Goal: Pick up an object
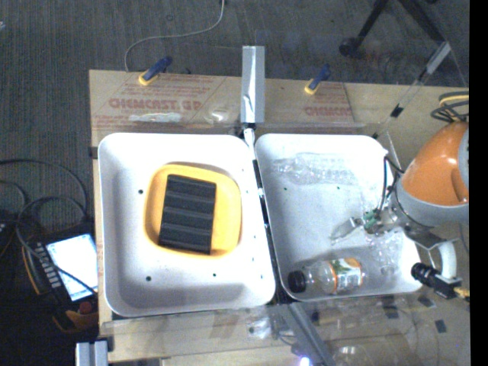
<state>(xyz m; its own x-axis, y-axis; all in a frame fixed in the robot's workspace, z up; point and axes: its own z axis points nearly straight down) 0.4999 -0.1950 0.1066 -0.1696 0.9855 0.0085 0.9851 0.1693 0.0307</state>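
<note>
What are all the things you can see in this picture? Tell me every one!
Bins: 2, white, side by side on the bench, left bin, right bin.
Tray: 1, yellow with a black ribbed block on top, middle of the left bin.
Bottle: 1, clear plastic with a dark cap and orange-green label, lying on its side at the near edge of the right bin.
Clear plastic wrap: 1, see-through, far part of the right bin.
Clamps: 2, blue and yellow, far edge of the bench, and.
Robot arm: 1, grey and orange, over the right bin's right side.
</note>
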